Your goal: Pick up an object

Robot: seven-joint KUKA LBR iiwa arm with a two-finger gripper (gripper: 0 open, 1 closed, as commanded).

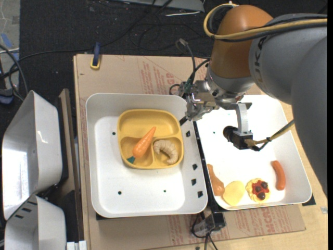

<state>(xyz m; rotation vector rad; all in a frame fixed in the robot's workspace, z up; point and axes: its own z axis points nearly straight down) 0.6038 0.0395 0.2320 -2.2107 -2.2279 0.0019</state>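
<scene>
My gripper point(190, 111) hangs over the inner edge between the two bins, just off the upper right corner of a yellow divided plate point(136, 121). On that plate in the left bin point(104, 191) lie an orange carrot point(144, 142) and a pale shrimp point(167, 150). Along the front of the right bin point(291, 139) lie an orange drumstick point(215, 179), a yellow round piece point(234, 192), a small tart with red and dark topping point(258, 189) and a red sausage point(280, 174). I see nothing held at the gripper.
The grey arm with its orange band point(239, 33) covers the back of the right bin. Two tilted white tubs point(28, 145) stand left of the bench. Cables lie on the dark floor behind.
</scene>
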